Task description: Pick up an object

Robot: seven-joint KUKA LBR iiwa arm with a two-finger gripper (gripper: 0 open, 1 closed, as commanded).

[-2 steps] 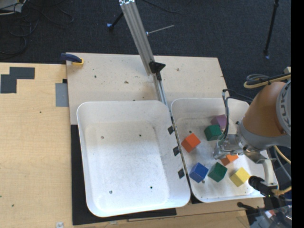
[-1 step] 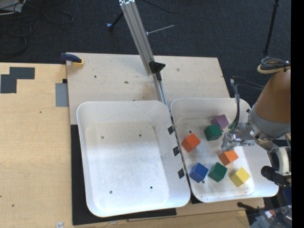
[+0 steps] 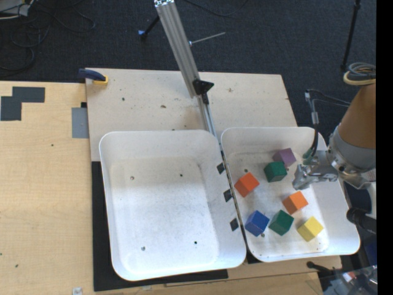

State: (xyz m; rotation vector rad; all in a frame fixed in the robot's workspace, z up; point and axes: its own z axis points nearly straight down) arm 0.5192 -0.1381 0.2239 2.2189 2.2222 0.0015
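The right bin (image 3: 264,139) holds several small blocks: a purple one (image 3: 284,157), a dark green one (image 3: 275,171), an orange one (image 3: 247,184), a second orange one (image 3: 295,201), a blue one (image 3: 256,222), a green one (image 3: 281,222) and a yellow one (image 3: 310,228). My gripper (image 3: 305,178) hangs over the right part of this bin, just right of the dark green block and above the second orange block. No block shows between its fingers.
The left bin (image 3: 159,208) lies beside the right one, with black clips along the shared wall. A slanted aluminium bar (image 3: 184,57) rises behind the bins. A small blue and yellow item (image 3: 93,76) lies at the board's back left corner.
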